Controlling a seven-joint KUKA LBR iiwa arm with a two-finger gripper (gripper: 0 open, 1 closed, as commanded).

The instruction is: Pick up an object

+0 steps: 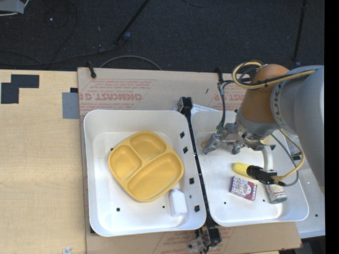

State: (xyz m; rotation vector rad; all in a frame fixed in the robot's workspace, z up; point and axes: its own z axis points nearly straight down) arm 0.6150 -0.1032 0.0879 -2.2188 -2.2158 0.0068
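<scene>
The pink box [243,188] is seen lying flat on the floor of the right bin [222,210], toward the near side and well apart from the bin's walls; a printed face is turned upward, though its lettering is too small to be read. Just beside it, to the right, a small can-like item [275,193] is found, metallic in look, near the bin's right wall; its exact kind cannot be told. A short yellow piece [241,168] is seen above the box, close to it but not clearly touching.

The gripper [222,146] is positioned over the far half of the right bin, above bare white floor, well apart from the pink box; its fingers [210,144] are seen spread apart, and nothing is held between them. The arm [304,110] is brought in from the right, its orange band [259,97] being visible just above the wrist.

In the left bin [100,210] a yellow divided plate [146,165] is laid flat near the middle, three compartments being shown, face up; a small white bottle-shaped item [177,201] is placed just beside the plate's near-right edge, close to the bin's right wall. The two bins are set side by side, with a black bar [193,157] running between them; both are rested on a cardboard sheet [122,94] marked with red print, which is itself laid on the pale wooden bench [37,168].
</scene>
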